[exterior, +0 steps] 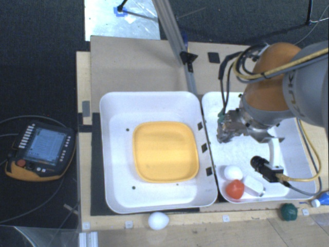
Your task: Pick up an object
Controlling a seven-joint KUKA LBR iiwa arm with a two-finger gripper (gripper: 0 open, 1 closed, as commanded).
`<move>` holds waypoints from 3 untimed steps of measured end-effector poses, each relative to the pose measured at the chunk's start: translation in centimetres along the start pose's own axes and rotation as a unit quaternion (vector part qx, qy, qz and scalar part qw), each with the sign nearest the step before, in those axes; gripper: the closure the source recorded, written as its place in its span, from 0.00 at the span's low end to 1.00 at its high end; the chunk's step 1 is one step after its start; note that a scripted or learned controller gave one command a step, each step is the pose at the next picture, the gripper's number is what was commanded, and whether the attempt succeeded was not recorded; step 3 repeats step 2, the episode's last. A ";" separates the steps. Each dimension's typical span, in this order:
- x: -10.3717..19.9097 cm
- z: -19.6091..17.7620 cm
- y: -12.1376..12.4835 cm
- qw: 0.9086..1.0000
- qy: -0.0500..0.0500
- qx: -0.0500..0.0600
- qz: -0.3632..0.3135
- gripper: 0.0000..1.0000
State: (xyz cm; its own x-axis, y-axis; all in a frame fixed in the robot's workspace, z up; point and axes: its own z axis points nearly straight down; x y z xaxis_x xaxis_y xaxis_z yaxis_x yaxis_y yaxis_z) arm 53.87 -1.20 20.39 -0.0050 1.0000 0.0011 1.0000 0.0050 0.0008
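Red ball (235,189) sits at right bin's (298,138) front-left corner, white ball (232,172) touching behind it; gripper (224,133) hangs further back along the left wall. Gripper state: can't tell.

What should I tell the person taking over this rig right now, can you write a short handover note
Gripper: low over the right bin, near its left wall; whether it is open or shut cannot be told, and nothing is seen held.
Things: red ball, white ball and white block lie together at the right bin's near left corner. Yellow plate lies in the left bin. A white egg and a green ball lie outside the bins on the bench.
Done: no pick visible.
Left: grasp and lift one object.
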 end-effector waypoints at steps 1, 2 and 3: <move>4.5 -1.9 -0.4 1.000 0.000 -0.001 0.000 1.00; 8.8 -2.3 -0.2 1.000 0.000 0.000 0.001 1.00; 8.8 -2.3 -0.2 1.000 0.000 0.000 0.001 1.00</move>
